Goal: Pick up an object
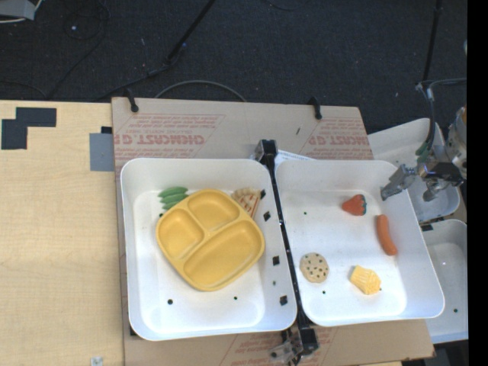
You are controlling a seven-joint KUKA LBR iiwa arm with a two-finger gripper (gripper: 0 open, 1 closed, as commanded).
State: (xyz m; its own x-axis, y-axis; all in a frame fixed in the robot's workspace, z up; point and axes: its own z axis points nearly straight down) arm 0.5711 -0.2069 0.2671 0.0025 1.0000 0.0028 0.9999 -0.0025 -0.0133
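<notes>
Camera view showed my claw (415,180) at the right bin's rim, spread open, holding nothing; sausage (386,235) nearby looked light, stiff, slick — I'd grip mid-length.

Two glossy white plastic bins (345,317) on brown printed cardboard (229,128). Smooth yellow plastic divided plate (210,239), slightly shiny. Pale matt wood-grain tabletop (53,235). Smooth plastic toy foods: red strawberry (354,204), orange sausage (386,235), speckled cookie (314,267).

I read "CHEMCRZT" in red, printed upside down, on the cardboard sheet (191,128); repeated at right.
</notes>
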